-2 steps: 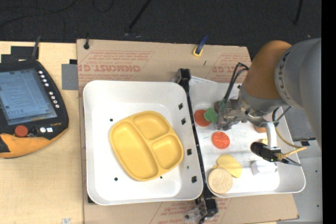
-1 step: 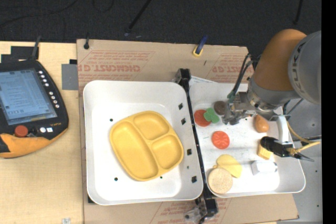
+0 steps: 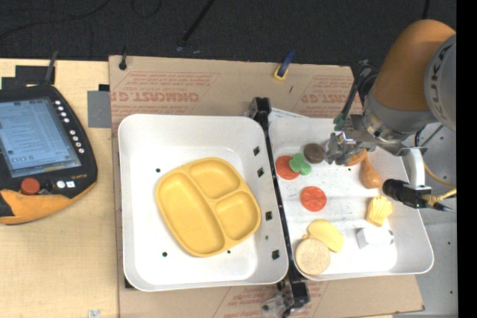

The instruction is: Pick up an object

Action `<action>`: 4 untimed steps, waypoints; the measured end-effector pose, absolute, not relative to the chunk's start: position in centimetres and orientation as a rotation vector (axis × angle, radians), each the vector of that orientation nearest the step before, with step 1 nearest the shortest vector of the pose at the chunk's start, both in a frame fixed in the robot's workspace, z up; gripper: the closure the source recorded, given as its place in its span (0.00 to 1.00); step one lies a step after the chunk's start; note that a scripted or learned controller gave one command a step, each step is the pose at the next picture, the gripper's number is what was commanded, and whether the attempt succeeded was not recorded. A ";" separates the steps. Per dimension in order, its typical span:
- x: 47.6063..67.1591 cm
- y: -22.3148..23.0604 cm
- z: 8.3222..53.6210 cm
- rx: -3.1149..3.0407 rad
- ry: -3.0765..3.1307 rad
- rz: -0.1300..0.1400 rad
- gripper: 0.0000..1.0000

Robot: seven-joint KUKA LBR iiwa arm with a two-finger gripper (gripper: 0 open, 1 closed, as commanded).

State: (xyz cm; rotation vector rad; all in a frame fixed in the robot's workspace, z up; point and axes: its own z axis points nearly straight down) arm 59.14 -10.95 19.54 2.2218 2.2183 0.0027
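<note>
Far out to the left of the jaws sits the control pendant (image 3: 41,153) on the bench, screen lit. Moving in, the left bin (image 3: 141,138) carries a yellow divided plate (image 3: 207,205), well apart from the jaws. Across the divider, in the right bin (image 3: 406,257), a red disc (image 3: 286,167) and a green piece (image 3: 300,164) lie touching each other, a little to the left of the jaws. A brown round piece (image 3: 314,153) lies just beside the jaws on their left. And here is the gripper (image 3: 341,150), low over the bin's upper part; whether the jaws are wide or closed, I cannot tell. Below them lie a red slice (image 3: 313,198), a yellow lump (image 3: 326,234) and a tan round (image 3: 313,256). Just right of the jaws is an orange piece (image 3: 370,173), with a yellow ridged piece (image 3: 378,211) lower down.
</note>
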 end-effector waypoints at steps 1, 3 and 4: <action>59.2 -11.1 23.0 2.222 2.219 0.002 1.00; 54.8 -1.4 21.1 2.222 2.228 -0.004 1.00; 52.2 2.6 22.6 2.222 2.228 -0.003 1.00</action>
